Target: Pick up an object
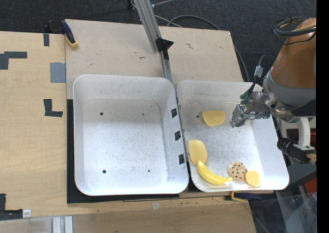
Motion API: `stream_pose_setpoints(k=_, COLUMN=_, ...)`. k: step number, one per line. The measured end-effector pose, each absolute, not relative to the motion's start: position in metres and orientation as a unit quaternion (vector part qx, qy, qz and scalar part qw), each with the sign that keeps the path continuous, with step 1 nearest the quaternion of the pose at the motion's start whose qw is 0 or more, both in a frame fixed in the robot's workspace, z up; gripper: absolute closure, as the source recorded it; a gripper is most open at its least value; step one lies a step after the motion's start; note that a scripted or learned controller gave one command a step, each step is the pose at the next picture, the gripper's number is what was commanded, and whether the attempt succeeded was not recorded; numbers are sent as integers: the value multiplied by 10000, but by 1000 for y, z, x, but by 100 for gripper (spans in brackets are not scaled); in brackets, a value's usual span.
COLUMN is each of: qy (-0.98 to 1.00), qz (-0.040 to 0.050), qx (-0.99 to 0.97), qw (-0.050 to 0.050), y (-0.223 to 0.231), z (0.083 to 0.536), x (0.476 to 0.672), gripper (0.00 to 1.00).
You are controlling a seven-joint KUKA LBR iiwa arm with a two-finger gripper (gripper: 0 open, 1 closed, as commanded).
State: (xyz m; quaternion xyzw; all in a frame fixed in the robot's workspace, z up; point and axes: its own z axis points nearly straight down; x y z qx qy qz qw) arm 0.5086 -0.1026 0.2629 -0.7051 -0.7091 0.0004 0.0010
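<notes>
The right bin holds a pale yellow rounded piece near its middle back. A second yellow piece lies against the left wall, and a banana curves along the front. A speckled cookie and a small orange-yellow round piece sit at the front right. My gripper hangs low over the right bin, just right of the pale yellow rounded piece and apart from it. Nothing shows between its fingers.
The left bin stands beside the right one, joined by black clips on the shared wall. A slanted metal rail crosses the back of the bench. A blue and yellow tool lies at the back left.
</notes>
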Motion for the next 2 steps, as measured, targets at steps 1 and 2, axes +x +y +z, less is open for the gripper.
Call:
stream_pose_setpoints(k=1, qy=-7089, qz=7, qx=-7053, qw=16, y=-58, z=249, x=520, gripper=100)
stream_pose_setpoints(k=2, qy=-7091, qz=9, qx=-7051, qw=16, y=-12, z=235, x=534, gripper=100)
